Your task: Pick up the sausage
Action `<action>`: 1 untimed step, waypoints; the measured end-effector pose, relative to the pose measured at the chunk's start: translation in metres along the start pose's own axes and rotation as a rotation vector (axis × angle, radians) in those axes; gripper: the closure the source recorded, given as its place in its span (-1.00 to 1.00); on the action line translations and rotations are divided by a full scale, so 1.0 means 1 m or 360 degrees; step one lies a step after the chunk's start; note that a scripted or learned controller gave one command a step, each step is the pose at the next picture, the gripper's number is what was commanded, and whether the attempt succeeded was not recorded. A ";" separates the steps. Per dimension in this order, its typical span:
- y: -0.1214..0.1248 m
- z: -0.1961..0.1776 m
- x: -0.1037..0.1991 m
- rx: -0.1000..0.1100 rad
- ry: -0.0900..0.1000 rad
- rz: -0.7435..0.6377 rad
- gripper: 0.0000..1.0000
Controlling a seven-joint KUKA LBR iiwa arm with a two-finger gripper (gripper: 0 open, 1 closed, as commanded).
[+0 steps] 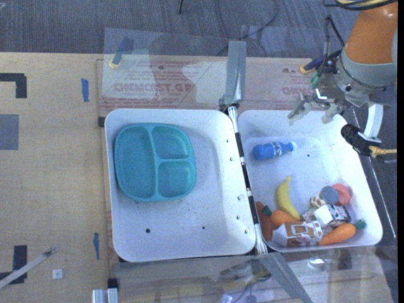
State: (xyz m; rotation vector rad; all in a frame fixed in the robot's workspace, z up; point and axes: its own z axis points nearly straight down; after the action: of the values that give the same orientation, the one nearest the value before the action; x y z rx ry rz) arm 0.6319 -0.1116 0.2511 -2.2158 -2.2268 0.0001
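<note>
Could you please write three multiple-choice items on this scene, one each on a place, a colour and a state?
1. Where does the blue bottle lie?
A. In the right bin
B. On the divided plate
C. On the bench outside the bins

2. What colour is the divided plate in the left bin?
A. Red
B. Teal
C. Yellow

3. How is the pincer placed?
A. Pressed onto the plate
B. Gripping the banana
C. Open, above the right bin's far edge

Answers:
1. A, it lies near that bin's far left part.
2. B, the three-compartment plate is blue-green.
3. C, its fingers are spread with nothing between them; the banana lies apart.
</note>
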 end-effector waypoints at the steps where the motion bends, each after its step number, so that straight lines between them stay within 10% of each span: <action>1: -0.060 -0.009 -0.045 0.0001 0.0000 0.0073 -1.00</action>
State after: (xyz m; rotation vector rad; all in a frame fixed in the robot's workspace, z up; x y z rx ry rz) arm 0.5717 -0.1570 0.2603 -2.2658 -2.1753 0.0003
